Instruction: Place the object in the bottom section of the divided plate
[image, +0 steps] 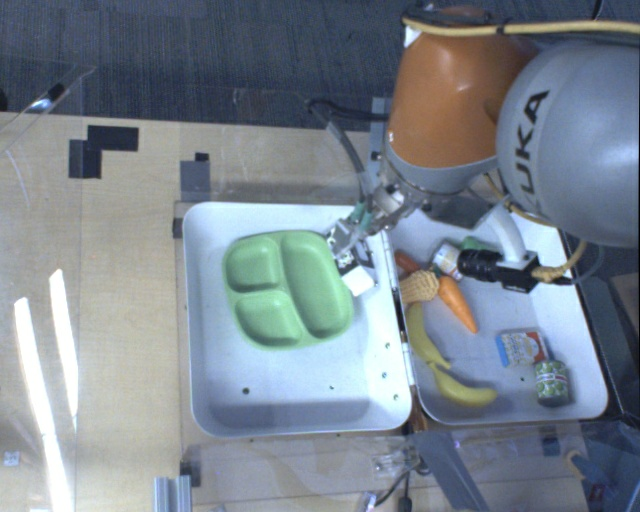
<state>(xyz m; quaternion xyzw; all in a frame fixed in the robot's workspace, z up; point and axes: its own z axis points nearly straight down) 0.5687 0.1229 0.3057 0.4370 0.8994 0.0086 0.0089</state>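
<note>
Over the left bin (290, 400) we note the gripper (350, 245) hanging at the right rim of the green divided plate (290, 285), near that bin's upper right corner. It reaches in from the grey and orange arm (460, 90) that fills the upper right of the view. A small white object (358, 281) sits just below the fingertips, at the plate's right edge. We cannot tell whether it is pinched between the fingers, touching them, or resting on the plate's rim, and we cannot tell whether the fingers are spread or pressed together; they are small and dark against the bin wall.

We record the plate lying flat in the upper half of the left bin, with three sections: two smaller ones on its left side and one long one on its right. All three sections look bare green.

In the right bin (580, 400) we see a banana (440, 365) along the left wall, curving toward the bottom. An orange carrot (458, 303) lies above it, and a tan, ridged item (420, 287) sits just beside the carrot's upper end. A small printed packet (520, 348) lies toward the right, with a small green can (551, 382) just below it. A black and white fitting (490, 262) on the arm hangs above the carrot.
</note>
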